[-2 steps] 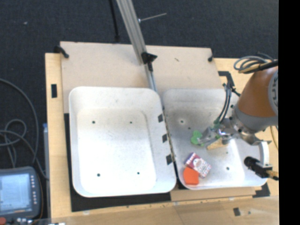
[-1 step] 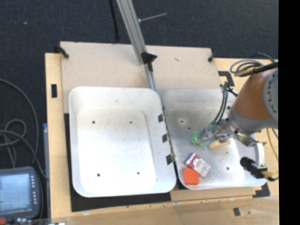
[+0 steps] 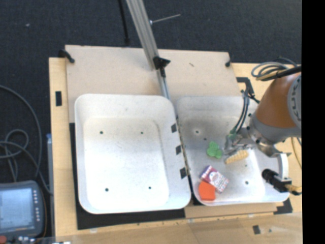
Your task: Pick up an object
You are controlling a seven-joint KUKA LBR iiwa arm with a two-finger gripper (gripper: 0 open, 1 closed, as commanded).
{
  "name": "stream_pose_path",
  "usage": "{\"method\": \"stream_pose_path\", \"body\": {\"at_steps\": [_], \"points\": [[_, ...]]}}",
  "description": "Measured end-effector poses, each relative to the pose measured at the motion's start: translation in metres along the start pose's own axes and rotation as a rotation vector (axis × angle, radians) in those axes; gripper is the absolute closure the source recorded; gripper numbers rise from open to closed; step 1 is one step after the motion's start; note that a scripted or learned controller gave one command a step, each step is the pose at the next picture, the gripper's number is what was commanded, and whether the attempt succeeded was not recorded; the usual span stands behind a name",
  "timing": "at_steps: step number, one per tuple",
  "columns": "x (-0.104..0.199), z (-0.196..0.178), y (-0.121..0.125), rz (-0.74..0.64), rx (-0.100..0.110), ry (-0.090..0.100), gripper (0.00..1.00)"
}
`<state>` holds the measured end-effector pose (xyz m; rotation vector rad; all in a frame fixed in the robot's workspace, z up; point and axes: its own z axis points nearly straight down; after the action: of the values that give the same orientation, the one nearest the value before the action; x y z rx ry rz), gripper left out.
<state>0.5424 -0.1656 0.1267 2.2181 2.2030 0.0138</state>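
Note:
In the right bin (image 3: 203,116) lie a green toy (image 3: 214,150), a tan ridged piece (image 3: 236,157), a pink-and-white packet (image 3: 214,178) and an orange block (image 3: 206,191). My gripper (image 3: 232,145) hangs low over the bin, between the green toy on its left and the tan piece just below it. Nothing shows between its fingers, and the wrist above hides how they stand.
The left bin (image 3: 127,151) sits beside the right one, with a raised divider between them. A slanted metal pole (image 3: 144,29) rises from the back of the bench. Cables lie at the far right by the arm.

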Motion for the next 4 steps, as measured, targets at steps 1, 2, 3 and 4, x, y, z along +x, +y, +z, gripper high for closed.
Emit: {"method": "stream_pose_path", "body": {"at_steps": [1,2,3,4], "points": [[-0.001,-0.065,0.003,-0.009,0.008,0.002,1.00],[-0.003,-0.113,0.006,-0.010,0.009,0.002,1.00],[0.055,-0.123,0.013,-0.015,0.012,0.005,1.00],[0.105,-0.132,0.016,-0.015,0.012,0.005,1.00]]}}
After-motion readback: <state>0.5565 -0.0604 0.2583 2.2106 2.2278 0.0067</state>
